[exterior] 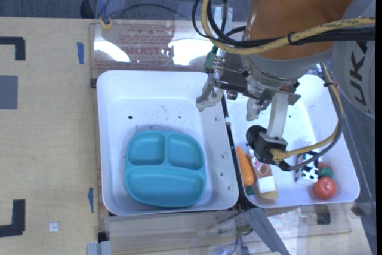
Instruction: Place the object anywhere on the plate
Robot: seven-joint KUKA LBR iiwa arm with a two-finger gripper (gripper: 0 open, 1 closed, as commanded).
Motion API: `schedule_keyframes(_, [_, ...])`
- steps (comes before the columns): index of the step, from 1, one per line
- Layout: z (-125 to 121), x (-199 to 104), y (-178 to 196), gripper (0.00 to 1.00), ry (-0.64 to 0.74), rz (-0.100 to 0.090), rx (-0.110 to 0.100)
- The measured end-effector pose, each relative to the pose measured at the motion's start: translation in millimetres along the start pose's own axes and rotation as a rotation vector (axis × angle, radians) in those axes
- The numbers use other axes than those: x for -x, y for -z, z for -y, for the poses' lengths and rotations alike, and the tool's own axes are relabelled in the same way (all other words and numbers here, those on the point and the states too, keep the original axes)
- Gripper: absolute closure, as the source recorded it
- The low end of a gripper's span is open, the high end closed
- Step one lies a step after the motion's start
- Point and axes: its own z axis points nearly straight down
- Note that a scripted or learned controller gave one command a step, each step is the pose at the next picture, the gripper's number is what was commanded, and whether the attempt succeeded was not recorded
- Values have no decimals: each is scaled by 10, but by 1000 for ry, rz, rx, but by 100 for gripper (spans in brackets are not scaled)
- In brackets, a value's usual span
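Observation:
A blue three-compartment plate [164, 168] lies in the left bin [149, 89], toward its front, with nothing on it. My gripper [230, 103] hangs over the rim between the two bins, behind the plate and to its right. It is open, with nothing between its grey fingers [206, 98]. In the right bin [343, 146] an orange carrot [245, 169] lies along the left wall. Beside it sits a tan and white block [266, 183], and a red tomato [325, 187] rests at the front right.
A small black and white object [308, 172] lies near the tomato. The arm's large orange and grey body covers the back of the right bin. A wooden bench top [42, 128] stretches left of the bins.

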Motion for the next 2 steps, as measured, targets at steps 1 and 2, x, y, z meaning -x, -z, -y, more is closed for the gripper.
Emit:
schedule_keyframes(1, [192,-697,-916,0,345,4,-11])
schedule_keyframes(2, [181,-703,-800,100,345,3,-8])
